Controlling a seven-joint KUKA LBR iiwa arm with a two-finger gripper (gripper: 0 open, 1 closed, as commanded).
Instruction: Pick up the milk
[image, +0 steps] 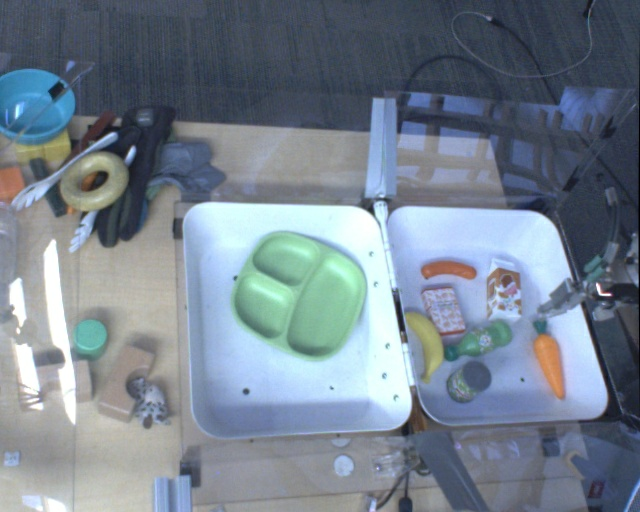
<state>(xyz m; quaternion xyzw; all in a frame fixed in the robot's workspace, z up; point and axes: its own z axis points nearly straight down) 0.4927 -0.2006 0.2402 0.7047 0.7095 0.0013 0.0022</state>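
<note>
While a grey can (468, 381) is lying nearest the camera in the right bin (580, 405), a banana (426, 344), a green bottle (480, 340) and a carrot (549, 364) are resting just beyond it. Farther back, the milk (505, 289) is standing beside a small red box (443, 309), a sausage (448, 269) behind them. My gripper (560, 298) is hanging at the bin's right edge, apart from the milk. The left bin (205, 330) is holding a green divided plate (299, 293).

milk carton (505, 290): small, white with red-orange print, gabled top. it lies in the right bin's upper right area, touching nothing.
</note>
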